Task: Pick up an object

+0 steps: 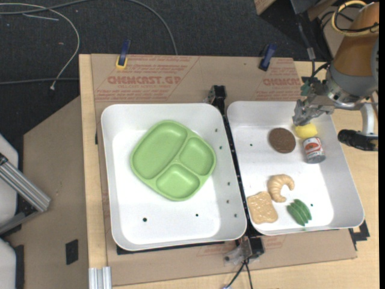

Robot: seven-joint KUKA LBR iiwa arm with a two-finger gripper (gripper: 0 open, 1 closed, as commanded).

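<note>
My gripper hangs over the far right part of the right bin, directly above a small yellow object and touching or nearly touching it. Just left of that lies a round brown cookie. A small red and white can lies on its side below the yellow object. Nearer the front of the right bin lie a croissant, a tan cracker and a green leafy piece.
The left bin holds a green divided plate. Both bins rest on a cardboard sheet held by blue clamps. A black bracket sits between the bins at the back.
</note>
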